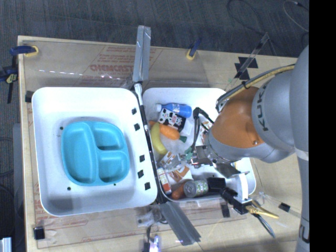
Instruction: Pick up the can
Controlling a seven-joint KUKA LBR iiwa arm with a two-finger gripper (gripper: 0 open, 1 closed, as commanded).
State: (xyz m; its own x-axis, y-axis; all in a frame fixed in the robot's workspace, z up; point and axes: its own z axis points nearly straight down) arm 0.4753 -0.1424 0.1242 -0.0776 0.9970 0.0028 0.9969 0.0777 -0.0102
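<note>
Can lies on its side at the near edge of the right bin, close to the front wall, with its long axis running roughly left to right. A red-orange item sits against its left end, and a printed packet lies just beyond that, next to the wall shared with the left bin.

Tool is lowered into the clutter above the can in the view, near it but apart from it. The wrist covers the tool, so how far open it is and whether it holds anything cannot be told. Crumpled clear plastic lies just beside the tool.

Farther back in the same bin are a banana, a carrot and a blue-and-white bottle. The arm, with its orange band, overhangs the right half of the bin.

The left bin holds a blue compartment tray. Both bins rest on the wooden surface.
</note>
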